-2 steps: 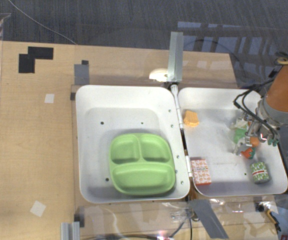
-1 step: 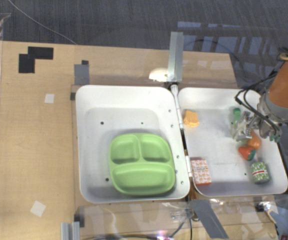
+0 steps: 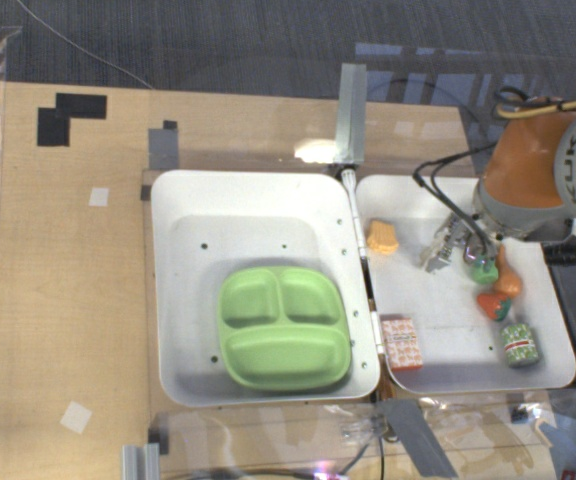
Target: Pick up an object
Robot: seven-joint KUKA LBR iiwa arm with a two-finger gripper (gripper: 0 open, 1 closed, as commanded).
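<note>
My gripper (image 3: 446, 250) hangs low over the right bin (image 3: 438, 363), near its middle back, with the orange-banded wrist just to its right. Its fingers look slightly apart with nothing between them. A yellow-orange block (image 3: 382, 237) lies to its left by the bin's left wall. Just right of the gripper sit a small green piece (image 3: 483, 272), an orange piece (image 3: 509, 284) and a red piece (image 3: 493, 304). A red-and-white patterned box (image 3: 401, 343) rests at the front left, and a green-and-white can (image 3: 519, 345) at the front right.
The left bin (image 3: 183, 218) holds a green divided plate (image 3: 284, 328) at its front. A metal post (image 3: 352, 108) stands behind the seam between the bins. Black cables loop behind the arm at the right bin's back edge.
</note>
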